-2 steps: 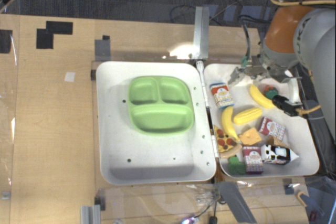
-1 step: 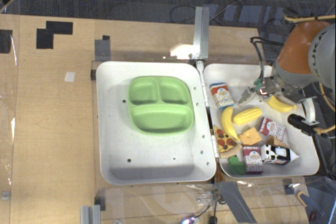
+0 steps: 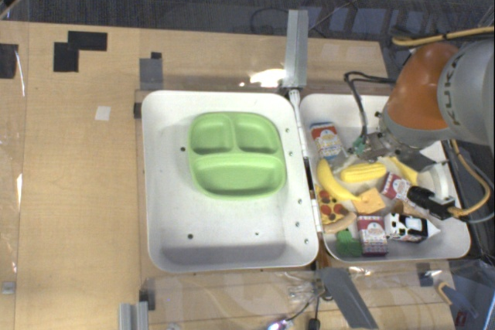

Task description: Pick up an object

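The arm (image 3: pixel 433 89) reaches in from the right and hangs over the right bin (image 3: pixel 456 243). Its orange and grey wrist covers the top part of that bin. The gripper (image 3: pixel 375 144) sits low, just above the pile of toy food. Whether the jaws are spread or pressed together cannot be told, because the wrist hides them.

The right bin is full of small things. A banana (image 3: pixel 331 186) curves along the left side of the pile. A yellow corn cob (image 3: pixel 362 173) lies just beside it, right under the gripper. A small carton (image 3: pixel 327 140) with a red label lies near the top left corner. A pizza slice (image 3: pixel 334 212) rests near the bottom left, and a black and white toy cow (image 3: pixel 406 226) lies near the bottom right.

The left bin (image 3: pixel 166 243) holds a green divided plate (image 3: pixel 236 153) and nothing else that can be seen.

The step looks like the reach down to grab something, most likely the corn cob or the banana. No thing can be seen lifted yet. Next, the jaws probably need to close around one toy and not two, since the toys touch each other. Then the arm needs to go straight up.
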Tool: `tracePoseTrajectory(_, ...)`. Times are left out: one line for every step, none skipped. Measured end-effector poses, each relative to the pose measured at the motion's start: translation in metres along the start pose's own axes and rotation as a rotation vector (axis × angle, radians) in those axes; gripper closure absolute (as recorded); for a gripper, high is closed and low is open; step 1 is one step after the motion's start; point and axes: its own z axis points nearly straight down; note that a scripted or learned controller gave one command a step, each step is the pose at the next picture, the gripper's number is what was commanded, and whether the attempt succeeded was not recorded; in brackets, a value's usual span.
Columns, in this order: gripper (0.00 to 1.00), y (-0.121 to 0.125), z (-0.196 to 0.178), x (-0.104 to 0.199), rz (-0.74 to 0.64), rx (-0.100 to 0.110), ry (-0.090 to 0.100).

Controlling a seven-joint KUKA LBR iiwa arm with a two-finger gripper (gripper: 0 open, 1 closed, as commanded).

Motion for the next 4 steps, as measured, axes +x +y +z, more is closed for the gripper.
tracePoseTrajectory(1.0, 0.003, -0.013, 0.001, -0.002, -0.007, 0.002)
tracePoseTrajectory(1.0, 0.053, -0.041, -0.016, -0.007, 0.008, 0.002)
tracePoseTrajectory(1.0, 0.056, 0.002, -0.001, 0.371, 0.006, 0.001)
tracePoseTrajectory(0.0, 0.055, 0.003, -0.002, 0.371, 0.006, 0.0)
